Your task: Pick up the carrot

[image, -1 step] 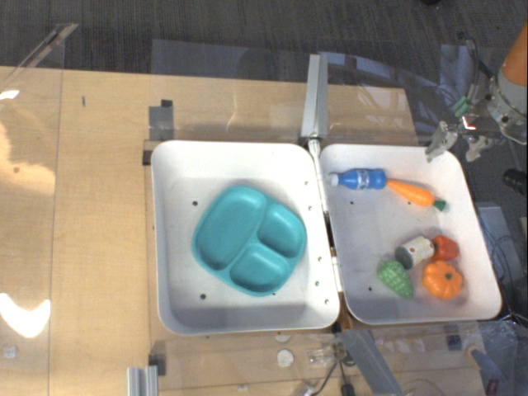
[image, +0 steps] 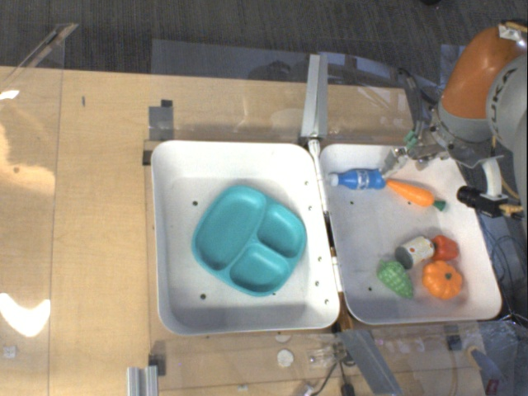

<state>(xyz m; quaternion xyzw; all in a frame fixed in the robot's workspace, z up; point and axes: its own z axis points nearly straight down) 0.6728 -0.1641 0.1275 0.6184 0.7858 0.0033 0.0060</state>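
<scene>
The end effector (image: pixel 402 157) hangs over the far edge of the right white shallow plastic bin (image: pixel 363 291), its metal tip just beyond the stem end of the long orange carrot with a green tip (image: pixel 411 192). Whether its fingers are spread or closed I cannot tell; they look small and blurred here, and nothing is visibly between them. The carrot lies flat on the bin floor, slanting, just beside a blue and white bottle-shaped toy (image: pixel 358 179) that lies nearer the bins' shared wall. Well apart from the carrot, toward the near side of the same bin, sit a green bumpy vegetable toy (image: pixel 396 279), a grey and white roll-shaped item (image: pixel 414 251), a small red tomato-like piece (image: pixel 445 247) and an orange pumpkin (image: pixel 443 280). Across the wall from the carrot, the left white bin (image: pixel 177 304) holds a teal three-compartment plastic plate (image: pixel 250 239). Both bins rest on the pale wooden bench (image: pixel 74 221).
</scene>
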